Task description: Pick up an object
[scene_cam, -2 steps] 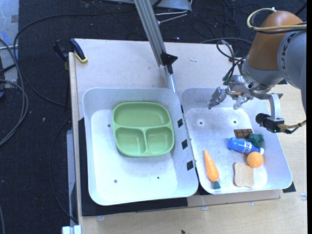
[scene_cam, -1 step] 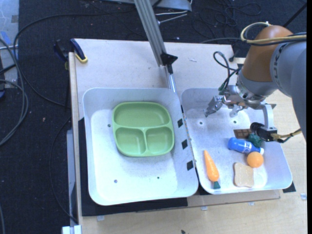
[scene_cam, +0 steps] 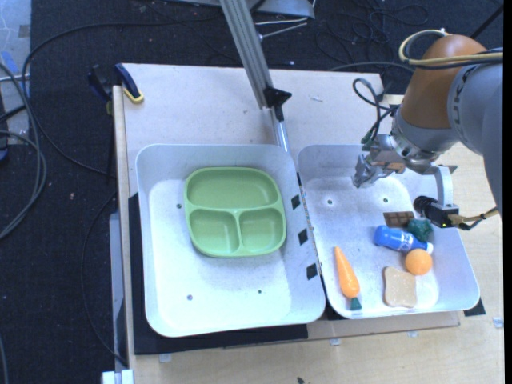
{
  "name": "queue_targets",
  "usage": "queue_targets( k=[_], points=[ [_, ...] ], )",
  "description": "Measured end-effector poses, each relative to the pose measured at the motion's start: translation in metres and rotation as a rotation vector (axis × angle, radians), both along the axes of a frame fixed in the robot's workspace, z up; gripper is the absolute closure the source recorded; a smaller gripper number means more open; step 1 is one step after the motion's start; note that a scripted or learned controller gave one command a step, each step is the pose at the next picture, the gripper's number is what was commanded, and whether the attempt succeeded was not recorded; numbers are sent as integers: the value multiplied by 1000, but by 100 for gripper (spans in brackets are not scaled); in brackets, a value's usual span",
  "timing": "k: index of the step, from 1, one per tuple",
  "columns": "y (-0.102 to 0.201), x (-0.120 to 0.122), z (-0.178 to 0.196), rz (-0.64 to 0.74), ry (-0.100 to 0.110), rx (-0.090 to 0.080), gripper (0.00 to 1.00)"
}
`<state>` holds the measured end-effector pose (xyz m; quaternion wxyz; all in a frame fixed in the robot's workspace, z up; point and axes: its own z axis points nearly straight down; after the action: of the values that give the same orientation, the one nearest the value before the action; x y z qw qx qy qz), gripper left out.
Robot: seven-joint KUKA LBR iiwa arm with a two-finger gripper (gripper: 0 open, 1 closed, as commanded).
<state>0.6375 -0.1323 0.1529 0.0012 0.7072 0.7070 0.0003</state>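
One carrot point(scene_cam: 346, 271), one orange point(scene_cam: 418, 262), one bread slice point(scene_cam: 400, 287); gripper point(scene_cam: 366, 173) state unclear.

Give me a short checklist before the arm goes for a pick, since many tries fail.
1. Things to pick lie in the right bin: ok; carrot, orange ball, blue bottle, bread slice.
2. Gripper over the right bin: ok, above its bare upper part.
3. Gripper above a thing: not ok; all lie nearer the front.
4. Carrot stands apart: ok.
5. Ball, bottle and bread have room around them: not ok, crowded.
6. Gripper carries nothing: cannot tell.
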Motion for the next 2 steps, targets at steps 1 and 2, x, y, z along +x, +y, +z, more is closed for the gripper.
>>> queue_targets(
  k=[1, 2],
  points=[
    [0, 2, 65, 2, -6, 0, 100],
    [0, 3, 69, 2, -1, 1, 100]
  ],
)
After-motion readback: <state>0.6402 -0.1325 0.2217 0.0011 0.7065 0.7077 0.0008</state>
